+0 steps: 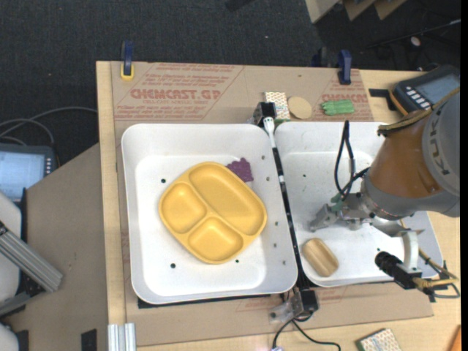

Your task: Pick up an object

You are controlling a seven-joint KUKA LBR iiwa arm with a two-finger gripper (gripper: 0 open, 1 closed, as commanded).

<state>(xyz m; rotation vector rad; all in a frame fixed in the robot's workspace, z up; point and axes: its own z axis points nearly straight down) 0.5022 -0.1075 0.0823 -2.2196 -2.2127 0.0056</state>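
One tan oval wooden block (319, 257) lies at your end effector's (323, 216) six o'clock, ready for picking; whether it's open I cannot tell.

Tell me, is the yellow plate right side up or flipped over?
Right side up. The yellow divided plate lies flat in the left bin, and its three hollow sections face upward with raised ridges between them.

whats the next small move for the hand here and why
Probably ease the hand toward the camera and down onto the tan block in the right bin. The hand hangs just above that block, beyond it in this view, with nothing seen between its fingers, and the block is the nearest object to it.
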